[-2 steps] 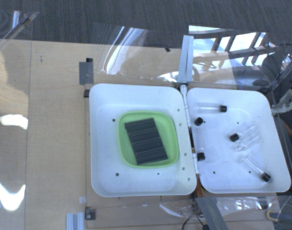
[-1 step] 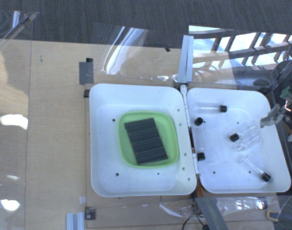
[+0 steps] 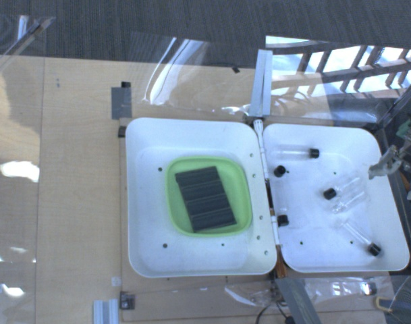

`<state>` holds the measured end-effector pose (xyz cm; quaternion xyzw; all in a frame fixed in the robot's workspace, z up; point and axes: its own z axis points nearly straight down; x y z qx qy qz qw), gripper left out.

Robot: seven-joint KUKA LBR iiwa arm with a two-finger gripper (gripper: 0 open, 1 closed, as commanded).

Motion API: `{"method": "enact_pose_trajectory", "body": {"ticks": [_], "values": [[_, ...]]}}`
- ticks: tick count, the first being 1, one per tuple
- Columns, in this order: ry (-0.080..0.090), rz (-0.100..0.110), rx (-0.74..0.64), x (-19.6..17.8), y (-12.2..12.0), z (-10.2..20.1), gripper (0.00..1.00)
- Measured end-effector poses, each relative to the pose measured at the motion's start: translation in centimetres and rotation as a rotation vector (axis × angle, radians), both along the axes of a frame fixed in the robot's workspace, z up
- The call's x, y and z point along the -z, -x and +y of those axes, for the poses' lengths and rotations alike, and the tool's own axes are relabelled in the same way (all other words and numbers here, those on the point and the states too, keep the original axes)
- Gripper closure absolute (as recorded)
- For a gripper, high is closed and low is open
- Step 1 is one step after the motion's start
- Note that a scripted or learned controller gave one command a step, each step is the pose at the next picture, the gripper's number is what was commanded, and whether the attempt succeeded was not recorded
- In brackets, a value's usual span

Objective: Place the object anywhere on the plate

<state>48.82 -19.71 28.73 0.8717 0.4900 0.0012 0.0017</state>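
Camera view — looking down at a slant on a pale wood-grain counter (image 3: pixel 63 201) w/ two shallow white bins side by side, rims touching at the middle.

Left bin (image 3: pixel 144 248): rounded-square, smooth white plastic, low walls, a few small dark dots on the floor. Sitting in its centre is a light green plate (image 3: pixel 242 198) — squarish, rounded corners, raised rim. On the plate lies a dark grey rectangular block (image 3: pixel 204 198), ribbed or banded across its face, turned a bit off the plate's edges. It rests fully inside the rim, touching nothing else.

Right bin (image 3: pixel 313 252): same shape and material. Holds several clear tubes w/ black caps, scattered. One tube (image 3: pixel 296 153) lies near the back wall, cap to the right. Another tube (image 3: pixel 362 239) lies near the front right corner, cap toward the front. A cluster of clear tubes (image 3: pixel 345 194) sits mid-bin, hard to count — transparent on white. A lone black cap (image 3: pixel 280 171) near the left wall, another black piece (image 3: pixel 283 219) on the dividing rim.

Hand (image 3: pixel 384 165): a grey metal part at the right bin's right edge, over the rim. Too small and partly cut off — can't tell how the fingers are set. Nothing visibly between them.
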Motion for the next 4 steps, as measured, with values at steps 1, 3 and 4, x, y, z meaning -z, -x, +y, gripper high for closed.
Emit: {"method": "enact_pose_trajectory", "body": {"ticks": [1,3,4], "values": [[0.001,-0.002,0.047,-2.5,0.0,-0.1,0.0],[-0.002,-0.002,0.182,-0.5,-0.1,2.3,0.0],[-0.003,0.0,0.232,0.8,0.0,1.9,0.0]]}}
